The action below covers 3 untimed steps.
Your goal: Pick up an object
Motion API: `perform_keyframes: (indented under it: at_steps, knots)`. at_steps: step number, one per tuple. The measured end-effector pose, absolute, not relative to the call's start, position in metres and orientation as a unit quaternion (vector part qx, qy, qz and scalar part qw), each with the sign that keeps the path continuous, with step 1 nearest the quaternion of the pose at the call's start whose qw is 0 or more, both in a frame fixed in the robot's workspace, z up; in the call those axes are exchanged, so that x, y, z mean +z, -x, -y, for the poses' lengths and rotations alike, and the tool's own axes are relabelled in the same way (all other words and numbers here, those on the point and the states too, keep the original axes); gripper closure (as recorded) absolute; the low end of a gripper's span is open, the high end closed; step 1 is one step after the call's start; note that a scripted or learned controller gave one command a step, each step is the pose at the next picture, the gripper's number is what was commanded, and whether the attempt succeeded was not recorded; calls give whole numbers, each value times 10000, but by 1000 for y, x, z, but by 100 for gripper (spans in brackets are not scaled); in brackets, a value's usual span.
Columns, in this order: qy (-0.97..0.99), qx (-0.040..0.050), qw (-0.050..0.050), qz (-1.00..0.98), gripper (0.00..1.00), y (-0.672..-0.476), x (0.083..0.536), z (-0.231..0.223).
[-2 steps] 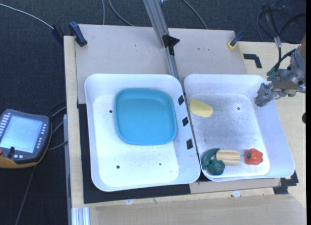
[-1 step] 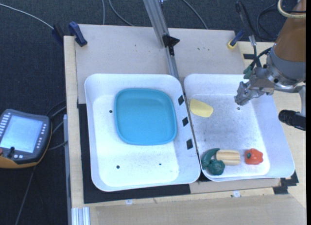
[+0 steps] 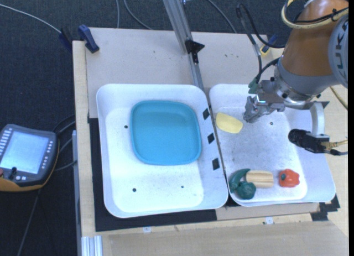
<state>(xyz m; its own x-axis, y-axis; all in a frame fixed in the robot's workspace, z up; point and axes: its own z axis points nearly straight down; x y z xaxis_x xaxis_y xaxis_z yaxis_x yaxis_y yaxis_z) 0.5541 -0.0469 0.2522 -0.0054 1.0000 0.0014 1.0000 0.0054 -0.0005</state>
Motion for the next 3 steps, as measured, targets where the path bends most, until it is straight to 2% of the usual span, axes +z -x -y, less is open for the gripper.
perform_keyframes:
  at_steps: [1, 2, 3]
  knots:
    - [7055, -2, 4, 7087, 100, -552, 238, -3]
    - [7056, -7, 1, 7086, 100, -553, 244, -48]
    - [7056, -6, 1, 7086, 100, -562, 247, -98]
